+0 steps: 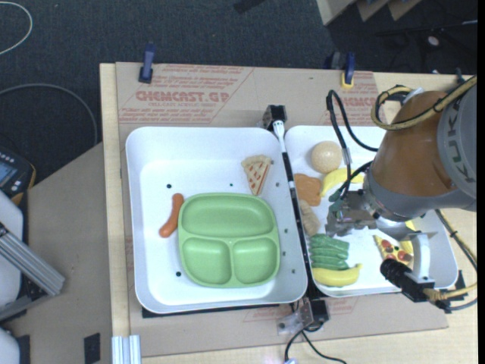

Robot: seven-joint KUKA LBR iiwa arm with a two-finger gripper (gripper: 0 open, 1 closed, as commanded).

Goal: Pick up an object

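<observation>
My gripper (342, 220) hangs low in the right bin (447, 268), just above a green ribbed vegetable (330, 250). A yellow banana (336, 276) lies in front of that vegetable. Left of the gripper are an orange-brown piece (308, 188) and a tan piece (308, 218). A beige ball (326, 156) rests at the bin's back, with a yellow piece (337, 179) beside it, partly under the arm. A pizza slice (391, 247) lies to the right of the gripper. The wrist hides the bin's middle.
The left bin (144, 203) bears a green divided plate (227, 238), a red sausage (171, 215) to its left and a sandwich wedge (257, 173) behind it. Cables (341, 123) loop over the right bin's back. Blue clamps (147, 64) hold the board's far edge.
</observation>
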